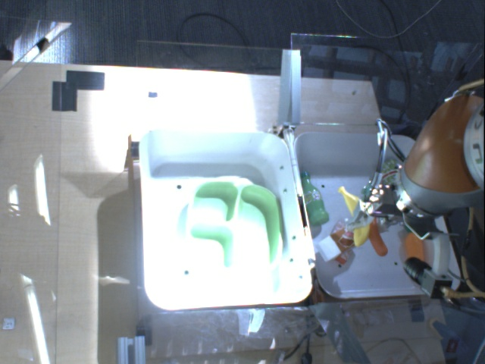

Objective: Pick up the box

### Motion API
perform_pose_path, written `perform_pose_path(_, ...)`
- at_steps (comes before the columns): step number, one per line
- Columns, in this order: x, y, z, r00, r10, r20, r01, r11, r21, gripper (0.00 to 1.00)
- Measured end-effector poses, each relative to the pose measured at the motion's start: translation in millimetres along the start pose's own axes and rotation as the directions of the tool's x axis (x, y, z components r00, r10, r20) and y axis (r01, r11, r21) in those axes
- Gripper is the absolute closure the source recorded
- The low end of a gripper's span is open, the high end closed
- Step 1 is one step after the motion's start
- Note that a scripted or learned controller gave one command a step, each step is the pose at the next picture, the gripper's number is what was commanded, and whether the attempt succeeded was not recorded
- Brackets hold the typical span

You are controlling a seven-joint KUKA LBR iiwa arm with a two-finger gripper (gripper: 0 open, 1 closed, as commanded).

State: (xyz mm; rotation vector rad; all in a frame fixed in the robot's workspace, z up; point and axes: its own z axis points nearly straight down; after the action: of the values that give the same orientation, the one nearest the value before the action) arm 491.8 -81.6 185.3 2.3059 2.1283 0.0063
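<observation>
Two bins [151, 226] — arm [447, 158] hides the right bin's far side

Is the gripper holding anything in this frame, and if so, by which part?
It cannot be told. The gripper sits low in the right bin over a cluster of small items, and nothing is visibly held.

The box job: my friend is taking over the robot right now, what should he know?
Gripper: low over the right bin, above the pile of small things. I cannot tell if it is open or shut.
Things: a green bottle lies by the bin's left wall, a yellow piece and an orange piece lie near the gripper, and a small white and red item is just below it. I cannot tell which is the box.
The left bin holds a green tray shape.
Done: nothing seen lifted.
Left: grab the box, lift.
</observation>
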Motion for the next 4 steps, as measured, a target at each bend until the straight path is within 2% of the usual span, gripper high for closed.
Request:
perform_pose_path(1,1.4,-3.3,0.5,1.000,-0.024,0.000,0.024,1.000,0.000,1.00)
perform_pose_path(2,-11.8,4.2,10.7,0.990,0.141,0.000,-0.141,0.990,0.001,1.00)
perform_pose_path(3,11.7,-3.6,-48.4,0.999,0.044,0.000,-0.044,0.999,-0.003,1.00)
perform_pose_path(4,-4.9,-3.7,-5.6,0.992,0.125,0.001,-0.125,0.992,0.002,1.00)
